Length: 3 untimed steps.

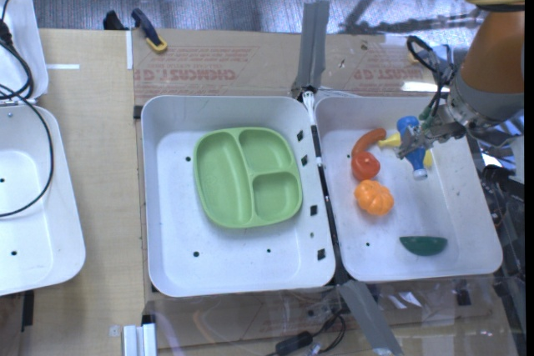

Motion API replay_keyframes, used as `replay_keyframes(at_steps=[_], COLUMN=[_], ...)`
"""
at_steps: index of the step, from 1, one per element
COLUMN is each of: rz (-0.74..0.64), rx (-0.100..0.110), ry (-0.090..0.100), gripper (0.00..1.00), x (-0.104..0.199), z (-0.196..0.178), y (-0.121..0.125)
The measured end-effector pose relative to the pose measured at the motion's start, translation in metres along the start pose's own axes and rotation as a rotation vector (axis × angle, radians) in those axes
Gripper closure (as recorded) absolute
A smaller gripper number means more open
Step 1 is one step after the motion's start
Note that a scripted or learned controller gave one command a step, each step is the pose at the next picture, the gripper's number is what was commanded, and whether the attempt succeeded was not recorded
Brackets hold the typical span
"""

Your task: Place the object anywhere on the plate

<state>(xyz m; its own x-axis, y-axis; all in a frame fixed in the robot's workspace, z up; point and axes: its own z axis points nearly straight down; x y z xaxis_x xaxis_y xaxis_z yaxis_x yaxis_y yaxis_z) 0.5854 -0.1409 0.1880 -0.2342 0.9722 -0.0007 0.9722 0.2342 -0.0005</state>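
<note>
A green divided plate lies in the left bin. In the right bin are a red-orange pepper, a round orange fruit and a dark green piece. My gripper hangs low over the upper right part of the right bin, under the orange wrist band. A blue and yellow object sits right at the gripper. The gripper's body overlaps it, and I cannot make out whether it is held.
The raised rims of the two bins meet in a divider between gripper and plate. A white tub with a black cable stands at the far left. A black and yellow clamp lies on the cardboard behind the bins.
</note>
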Motion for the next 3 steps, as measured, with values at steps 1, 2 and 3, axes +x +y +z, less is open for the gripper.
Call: replay_keyframes(at_steps=[1, 2, 3], rz=[-0.180, -0.114, -0.185], rx=[-0.001, 0.000, 0.001], ry=[-0.001, -0.001, 0.000], gripper=[1.00, 1.00, 1.00], x=[0.068, 0.108, 0.183], z=[-0.003, -0.018, -0.003], y=[0.057, 0.102, 0.073])
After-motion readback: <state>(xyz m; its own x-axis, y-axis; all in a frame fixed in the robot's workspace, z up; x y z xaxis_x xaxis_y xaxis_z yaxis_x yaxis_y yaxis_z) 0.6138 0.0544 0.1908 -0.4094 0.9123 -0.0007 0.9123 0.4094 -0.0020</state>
